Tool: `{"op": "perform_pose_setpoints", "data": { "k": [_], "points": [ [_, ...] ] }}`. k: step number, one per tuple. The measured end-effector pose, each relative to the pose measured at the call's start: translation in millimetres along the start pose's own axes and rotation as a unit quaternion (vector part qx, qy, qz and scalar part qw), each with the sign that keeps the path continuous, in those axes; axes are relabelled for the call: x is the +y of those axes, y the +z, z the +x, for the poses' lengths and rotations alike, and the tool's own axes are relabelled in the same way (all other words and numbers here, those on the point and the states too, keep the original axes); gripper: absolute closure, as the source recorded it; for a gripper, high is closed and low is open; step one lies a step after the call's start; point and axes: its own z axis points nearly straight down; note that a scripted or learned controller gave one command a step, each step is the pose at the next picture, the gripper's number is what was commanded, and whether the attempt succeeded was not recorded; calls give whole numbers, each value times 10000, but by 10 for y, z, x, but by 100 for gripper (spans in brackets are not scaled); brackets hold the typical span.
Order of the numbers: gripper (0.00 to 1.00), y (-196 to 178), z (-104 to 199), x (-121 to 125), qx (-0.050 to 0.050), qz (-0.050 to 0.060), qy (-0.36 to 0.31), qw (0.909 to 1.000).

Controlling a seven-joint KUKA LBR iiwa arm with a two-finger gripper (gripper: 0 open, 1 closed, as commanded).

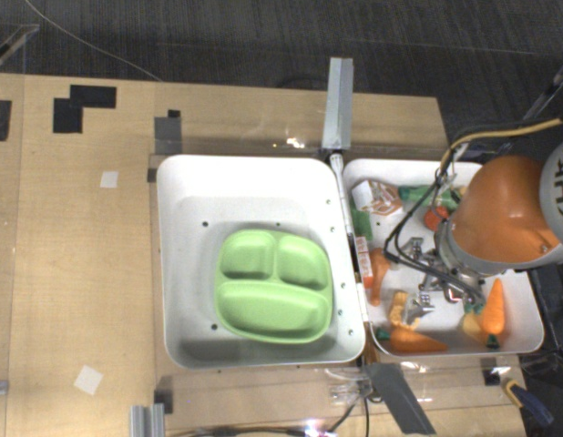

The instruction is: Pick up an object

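Over the right-hand bin (537,335), the grey arm with its orange band (505,209) hangs low, its wrist pointing down into the clutter. The gripper (425,291) sits among the objects near the bin's centre, at about 9 o'clock from the orange band. Whether it is apart or together cannot be told from this view, since wrist hardware and cables cover much of it, and nothing can be seen held by it.

Candidates for picking lie close around it. An orange carrot-like piece (416,340) lies flat at 6 o'clock from the gripper, against the bin's near wall. A second carrot (494,308) stands more upright at 3 o'clock, near the right wall. A small yellowish item (397,306) sits just beside the gripper at 8 o'clock, and a narrow orange piece (376,276) lies at 9 o'clock along the dividing wall. At 11 o'clock a white packet (377,196) and a green item (362,221) fill the far corner.

The left bin (186,189) holds a green divided plate (275,285), resting flat near its centre, well apart from the arm.

The arm's low stance over the middle of the pile suggests a descent toward whichever object lies beneath; the yellowish item seems the likeliest target. Crowding makes a clean grasp uncertain.
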Motion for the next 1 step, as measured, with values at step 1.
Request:
{"op": "perform_pose_setpoints", "data": {
  "k": [1],
  "points": [
    [0, -1, 7, 21, 6, 17, 105, 9999]
  ]
}}
